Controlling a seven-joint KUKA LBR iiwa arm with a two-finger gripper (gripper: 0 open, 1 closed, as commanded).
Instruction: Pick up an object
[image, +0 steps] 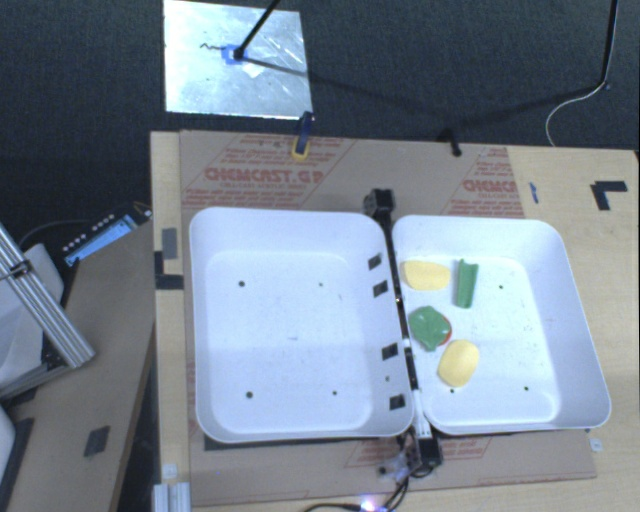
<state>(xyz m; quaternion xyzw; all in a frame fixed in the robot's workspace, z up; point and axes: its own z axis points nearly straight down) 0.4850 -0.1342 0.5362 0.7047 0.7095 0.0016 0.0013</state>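
Two shallow white bins sit side by side on the table (560, 180), their inner edges touching along a line of black clips (380, 290). The left bin (215, 400) shows bare floor with a few small dark dots. The right bin (570, 300) contains four items grouped near its left wall. A pale yellow piece (426, 275) lies at the top of the group. A green bar (466, 282) lies just beside it on the right, lengthwise up and down. A green lump (430, 326) with a red edge lies below the yellow piece. A yellow oval (458, 363) lies just below the lump. A shiny metal sheet (200, 60) lies on the dark floor beyond the table.
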